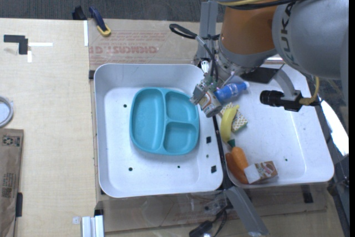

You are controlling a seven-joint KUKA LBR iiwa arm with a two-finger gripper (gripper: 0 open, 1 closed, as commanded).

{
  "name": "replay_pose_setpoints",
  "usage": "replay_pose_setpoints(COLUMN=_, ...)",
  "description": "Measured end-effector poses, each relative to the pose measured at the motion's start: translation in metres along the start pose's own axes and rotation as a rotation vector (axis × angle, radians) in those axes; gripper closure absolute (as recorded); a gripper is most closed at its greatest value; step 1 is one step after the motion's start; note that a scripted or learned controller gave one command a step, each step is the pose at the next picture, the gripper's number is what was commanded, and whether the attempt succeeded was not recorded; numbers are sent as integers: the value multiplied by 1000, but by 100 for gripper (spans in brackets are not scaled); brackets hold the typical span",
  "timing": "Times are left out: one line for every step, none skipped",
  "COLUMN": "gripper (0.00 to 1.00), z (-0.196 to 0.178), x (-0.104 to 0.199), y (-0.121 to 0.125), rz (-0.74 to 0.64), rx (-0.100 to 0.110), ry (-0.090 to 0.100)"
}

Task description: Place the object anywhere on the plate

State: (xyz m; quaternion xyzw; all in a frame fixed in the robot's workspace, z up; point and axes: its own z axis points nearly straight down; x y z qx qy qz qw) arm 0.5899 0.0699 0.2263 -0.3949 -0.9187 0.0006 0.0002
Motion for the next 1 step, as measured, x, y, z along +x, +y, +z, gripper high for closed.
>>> replay_pose_setpoints(gripper=0, z=0, x=0, y=0, rz=0, rx=0, ry=0)
